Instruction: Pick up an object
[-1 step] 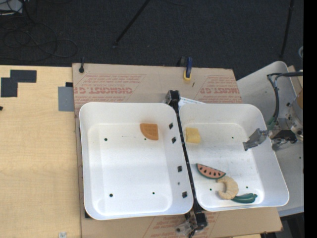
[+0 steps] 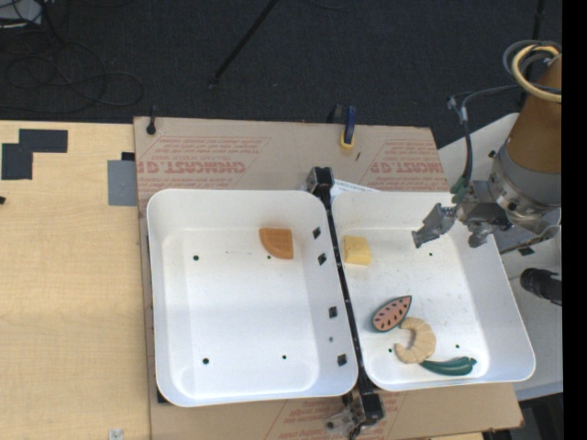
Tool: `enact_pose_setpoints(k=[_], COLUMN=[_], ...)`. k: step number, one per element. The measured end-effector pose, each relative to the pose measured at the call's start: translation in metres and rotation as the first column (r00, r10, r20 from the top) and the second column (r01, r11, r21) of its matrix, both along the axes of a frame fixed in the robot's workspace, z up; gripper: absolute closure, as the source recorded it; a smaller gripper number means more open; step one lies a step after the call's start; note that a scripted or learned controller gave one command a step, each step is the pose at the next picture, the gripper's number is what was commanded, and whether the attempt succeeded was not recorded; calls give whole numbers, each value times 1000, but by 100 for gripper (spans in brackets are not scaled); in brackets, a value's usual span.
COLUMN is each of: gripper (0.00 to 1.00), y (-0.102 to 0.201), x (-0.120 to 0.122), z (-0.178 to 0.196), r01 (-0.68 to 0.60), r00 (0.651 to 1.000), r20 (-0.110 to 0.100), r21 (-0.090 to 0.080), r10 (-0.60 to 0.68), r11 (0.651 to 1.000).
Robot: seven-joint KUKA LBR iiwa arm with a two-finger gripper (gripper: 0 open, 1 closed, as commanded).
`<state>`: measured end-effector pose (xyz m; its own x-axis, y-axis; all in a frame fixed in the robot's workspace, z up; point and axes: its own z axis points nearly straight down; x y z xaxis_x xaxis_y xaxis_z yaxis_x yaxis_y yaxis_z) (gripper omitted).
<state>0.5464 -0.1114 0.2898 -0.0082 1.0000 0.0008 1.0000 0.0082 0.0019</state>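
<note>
My gripper hangs over the right bin near its upper right side, open, with nothing between its fingers. In that bin a yellow cube lies by the divider. A red and grey seeded slice, a tan croissant shape and a green pepper-like piece lie toward the front. An orange wedge rests in the left bin. The gripper is well right of the cube and above the slice, touching none of them.
Both bins sit on a cardboard sheet on the bench. A black divider clamp runs between the bins. A blue and yellow clip stands at the cardboard's back edge. A cable loops beside the arm.
</note>
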Motion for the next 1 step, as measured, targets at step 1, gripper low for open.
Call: enact_pose_setpoints(k=[1], gripper=[0], y=[65], x=[44], z=[54], r01=[1], r00=[1000], r20=[2], r21=[-1], r10=[-1], r11=[1000])
